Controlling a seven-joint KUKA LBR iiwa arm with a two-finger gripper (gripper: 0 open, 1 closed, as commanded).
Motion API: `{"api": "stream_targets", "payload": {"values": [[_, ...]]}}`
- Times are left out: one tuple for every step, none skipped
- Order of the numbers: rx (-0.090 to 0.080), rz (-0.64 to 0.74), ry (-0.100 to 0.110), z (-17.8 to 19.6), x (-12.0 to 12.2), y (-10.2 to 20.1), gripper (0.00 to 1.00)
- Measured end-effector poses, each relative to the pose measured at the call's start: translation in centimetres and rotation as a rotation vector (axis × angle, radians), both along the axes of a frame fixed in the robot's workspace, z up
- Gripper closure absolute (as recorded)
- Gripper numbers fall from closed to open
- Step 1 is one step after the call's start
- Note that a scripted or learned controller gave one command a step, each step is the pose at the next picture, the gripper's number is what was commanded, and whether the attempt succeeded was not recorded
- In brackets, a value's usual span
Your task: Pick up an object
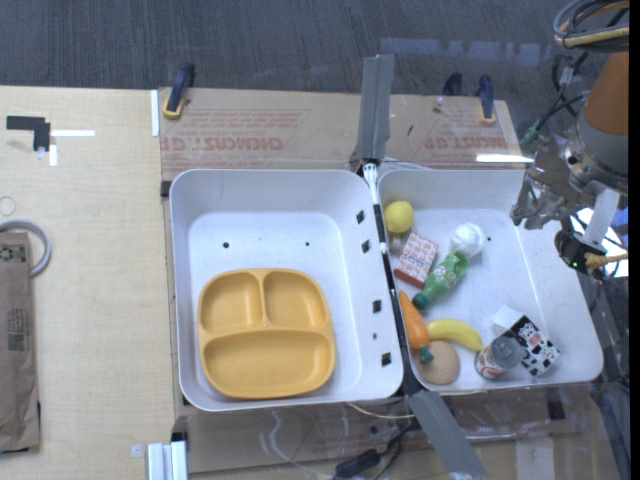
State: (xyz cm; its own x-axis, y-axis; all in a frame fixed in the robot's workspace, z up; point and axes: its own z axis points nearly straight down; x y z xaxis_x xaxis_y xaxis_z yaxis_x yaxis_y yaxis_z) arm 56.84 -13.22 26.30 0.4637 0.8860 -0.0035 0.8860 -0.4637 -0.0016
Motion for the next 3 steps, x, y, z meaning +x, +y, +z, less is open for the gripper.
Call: {"api": "stream_targets", "payload": {"values": [[0.0,0.447,-0.001,6.2,0.4,-2.3,1.0],[0.0,0.607,-0.002,7.4,0.0,-9.0,1.0],[0.001,0.761,-0.002,3.2,8.2,-5.4,1.0]]}}
